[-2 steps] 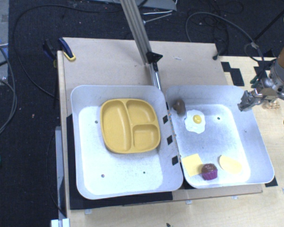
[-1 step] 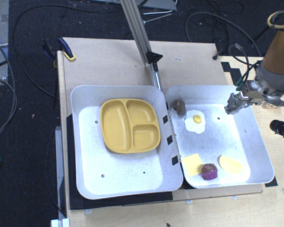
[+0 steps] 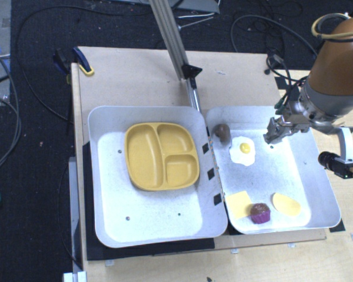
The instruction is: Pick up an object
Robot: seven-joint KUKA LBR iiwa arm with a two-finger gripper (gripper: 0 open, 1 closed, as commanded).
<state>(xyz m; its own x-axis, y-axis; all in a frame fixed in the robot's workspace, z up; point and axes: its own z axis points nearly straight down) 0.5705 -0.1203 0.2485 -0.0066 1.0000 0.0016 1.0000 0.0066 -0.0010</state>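
1. Gripper (image 3: 275,135) hangs over the right bin (image 3: 309,175), near its upper-right part; arm (image 3: 335,69) comes in from the right. Can't tell if the claw is open or closed – too small and dark. Nothing seen held in it.
2. Task things, all in the right bin: fried egg (image 3: 243,151) toward upper left, just left of and below the gripper, apart from it.
3. Brown lump (image 3: 222,132) sits up-left of the egg, close to the bin's left wall.
4. Along the bin's near edge: yellow square (image 3: 237,204), purple lump (image 3: 260,213) touching or almost touching it on its right, yellow oval (image 3: 286,204) a bit further right.
5. Bare bin floor between the egg and the near-edge row.
6. Left bin (image 3: 112,210) holds a yellow tray (image 3: 162,155) w/ three compartments, well apart from the gripper.
7. The bins overlap at the middle; black clips (image 3: 211,172) along that seam.
8. Metal pole (image 3: 170,31) slants down from the top to the seam's far end.
9. Bench (image 3: 135,75) is pale wood; a blue-yellow clamp (image 3: 82,61) at its far-left corner.
10. Floor around is dark w/ black cables (image 3: 35,51) looping about.
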